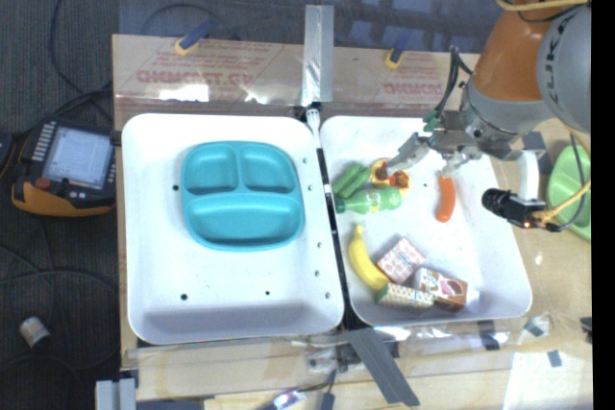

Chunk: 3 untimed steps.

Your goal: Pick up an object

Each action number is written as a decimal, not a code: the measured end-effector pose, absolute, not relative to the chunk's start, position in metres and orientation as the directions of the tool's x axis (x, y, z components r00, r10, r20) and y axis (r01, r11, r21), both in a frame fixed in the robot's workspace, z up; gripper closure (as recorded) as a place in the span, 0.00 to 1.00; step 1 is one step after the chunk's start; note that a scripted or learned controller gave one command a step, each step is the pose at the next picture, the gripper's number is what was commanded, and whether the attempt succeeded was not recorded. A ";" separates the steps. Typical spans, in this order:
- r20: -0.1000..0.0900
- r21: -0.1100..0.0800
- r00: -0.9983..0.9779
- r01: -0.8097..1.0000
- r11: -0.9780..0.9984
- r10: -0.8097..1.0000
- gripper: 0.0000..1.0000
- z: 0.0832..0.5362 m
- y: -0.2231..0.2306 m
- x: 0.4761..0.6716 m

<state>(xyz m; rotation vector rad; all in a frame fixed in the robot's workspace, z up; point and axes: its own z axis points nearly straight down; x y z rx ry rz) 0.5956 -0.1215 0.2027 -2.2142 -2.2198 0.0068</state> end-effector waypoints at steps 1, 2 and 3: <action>0.000 -0.008 0.124 0.992 -0.124 0.992 0.00 0.168 -0.194 0.586; 0.007 -0.001 0.133 0.991 -0.133 0.991 0.00 0.098 -0.208 0.602; 0.005 -0.010 0.132 0.991 -0.132 0.991 1.00 0.103 -0.208 0.599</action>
